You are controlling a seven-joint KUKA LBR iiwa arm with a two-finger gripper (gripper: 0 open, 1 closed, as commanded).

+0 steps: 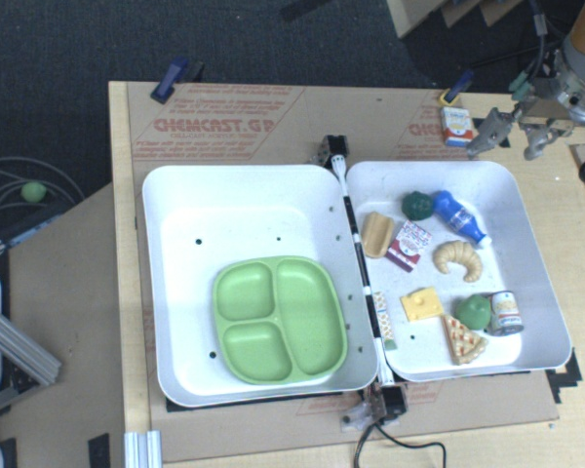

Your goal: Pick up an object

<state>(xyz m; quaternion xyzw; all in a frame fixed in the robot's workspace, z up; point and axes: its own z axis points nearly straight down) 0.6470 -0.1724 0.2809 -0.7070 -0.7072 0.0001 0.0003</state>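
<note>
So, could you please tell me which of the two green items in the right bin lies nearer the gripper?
The dark green one at the bin's far end, beside the blue bottle; the lighter green one sits by the can, farther from the gripper.

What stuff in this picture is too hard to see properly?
- Camera view: the arm is cut off by the right edge, past the gripper.
- The label on the small can is too small to read.
- The green toy partly hides the can's side.
- The packet print is blurry.
</note>
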